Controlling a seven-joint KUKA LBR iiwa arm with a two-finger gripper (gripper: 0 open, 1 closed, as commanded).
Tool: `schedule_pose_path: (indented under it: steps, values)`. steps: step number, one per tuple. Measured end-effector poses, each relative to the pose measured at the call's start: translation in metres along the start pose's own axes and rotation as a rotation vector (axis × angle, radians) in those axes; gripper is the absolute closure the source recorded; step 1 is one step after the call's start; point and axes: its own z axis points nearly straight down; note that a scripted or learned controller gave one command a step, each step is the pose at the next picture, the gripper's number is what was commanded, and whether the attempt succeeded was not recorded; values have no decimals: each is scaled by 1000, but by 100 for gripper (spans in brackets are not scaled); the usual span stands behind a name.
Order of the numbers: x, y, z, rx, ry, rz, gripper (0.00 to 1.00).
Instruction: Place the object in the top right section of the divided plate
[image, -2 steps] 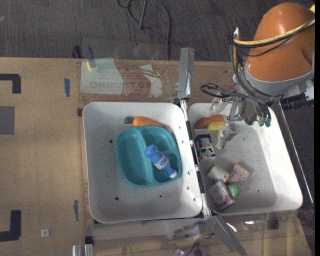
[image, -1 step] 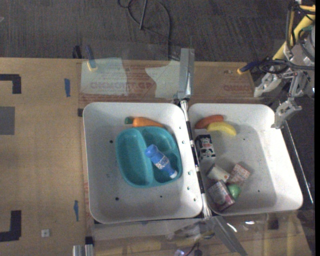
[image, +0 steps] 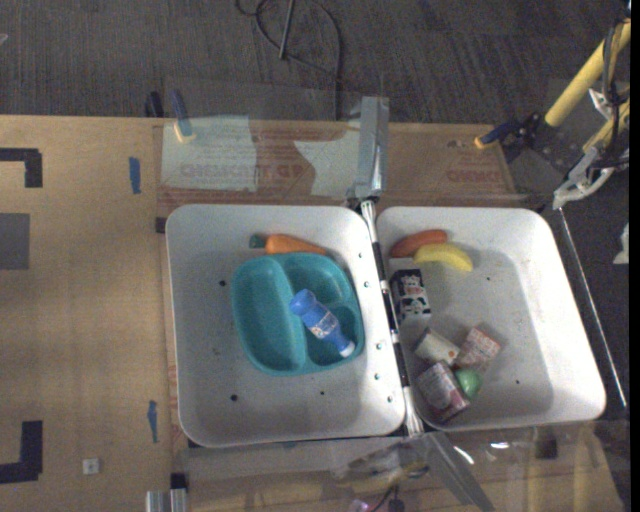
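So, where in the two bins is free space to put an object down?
Left bin: bare floor below and left of the teal plate. Right bin: bare right half. Crowded: its left side, around the cartons and banana.

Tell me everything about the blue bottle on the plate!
The blue bottle looks like clear blue plastic with a paler label band around its middle. It lies on its side, slanting from upper left to lower right. It rests on the teal divided plate in the left white bin, across the ridge between the plate's two smaller right-hand sections. Only the plate touches it. Its cap end is too blurry to make out.
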Motion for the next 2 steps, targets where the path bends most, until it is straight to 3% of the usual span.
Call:
schedule_pose_path:
  steps: [1,2]
  values:
    - [47,-53,-2,0,1,-163,0]
    - [5,-86,-1,-2,-1,-571,0]
